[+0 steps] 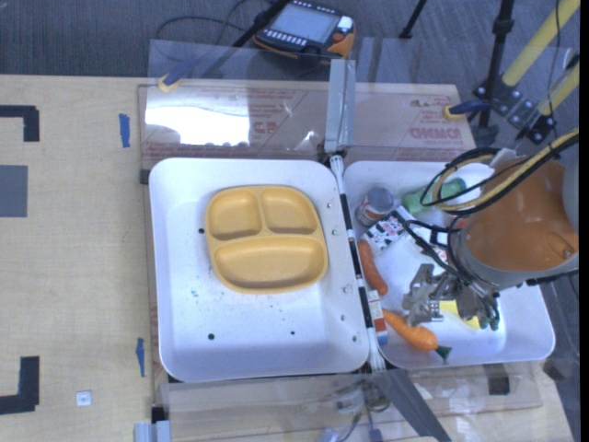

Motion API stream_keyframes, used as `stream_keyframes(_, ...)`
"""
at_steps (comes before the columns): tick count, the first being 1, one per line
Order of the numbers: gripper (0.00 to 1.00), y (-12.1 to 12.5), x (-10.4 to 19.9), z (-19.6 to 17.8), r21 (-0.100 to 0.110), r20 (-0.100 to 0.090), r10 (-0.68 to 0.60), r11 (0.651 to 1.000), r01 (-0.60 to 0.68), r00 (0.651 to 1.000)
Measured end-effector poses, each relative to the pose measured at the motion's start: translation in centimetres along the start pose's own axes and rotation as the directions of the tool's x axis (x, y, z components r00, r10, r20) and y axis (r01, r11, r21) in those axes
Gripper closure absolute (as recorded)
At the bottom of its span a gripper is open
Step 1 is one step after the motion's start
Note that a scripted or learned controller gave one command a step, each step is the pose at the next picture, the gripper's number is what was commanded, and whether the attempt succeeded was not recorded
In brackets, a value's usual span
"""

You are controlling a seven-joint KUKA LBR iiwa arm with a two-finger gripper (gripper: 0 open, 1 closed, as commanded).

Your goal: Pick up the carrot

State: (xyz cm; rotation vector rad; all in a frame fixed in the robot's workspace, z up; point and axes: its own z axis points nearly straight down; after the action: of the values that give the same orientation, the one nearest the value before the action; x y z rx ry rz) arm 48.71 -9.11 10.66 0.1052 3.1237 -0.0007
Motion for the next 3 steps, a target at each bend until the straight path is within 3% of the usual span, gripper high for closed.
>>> stream_keyframes(1,1.0,-1.9,0.3,1.8,-0.001,-0.004,-0.21,0.978,0.21,0.978)
stream_keyframes(2,1.0,-0.2,-3.6,-6.3,-0.007,-0.006,-0.513,0.858,0.513,0.858)
stream_keyframes(3,1.0,4.0,-3.9,-7.8,-0.001,-0.008,0.033,0.999,-0.033,0.999)
